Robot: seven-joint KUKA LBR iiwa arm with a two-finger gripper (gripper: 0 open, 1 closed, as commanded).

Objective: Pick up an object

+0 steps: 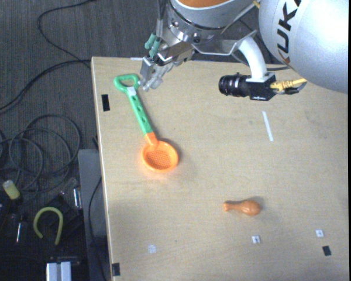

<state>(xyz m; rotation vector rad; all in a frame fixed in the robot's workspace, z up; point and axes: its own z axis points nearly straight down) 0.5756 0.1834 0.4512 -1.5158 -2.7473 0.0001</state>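
A toy strainer spoon lies on the tan bench top, with a green handle and an orange mesh bowl. Its looped handle end points to the far left corner. My gripper hangs just right of that loop, close to it or touching it, and nothing shows in its grasp. An orange drumstick-shaped toy rests nearer the front, well away from the gripper.
A black cylindrical camera juts from the arm's wrist above the bench's far middle. A thin white strip lies right of centre. Cables and a green U-shaped piece are on the floor past the bench's left edge.
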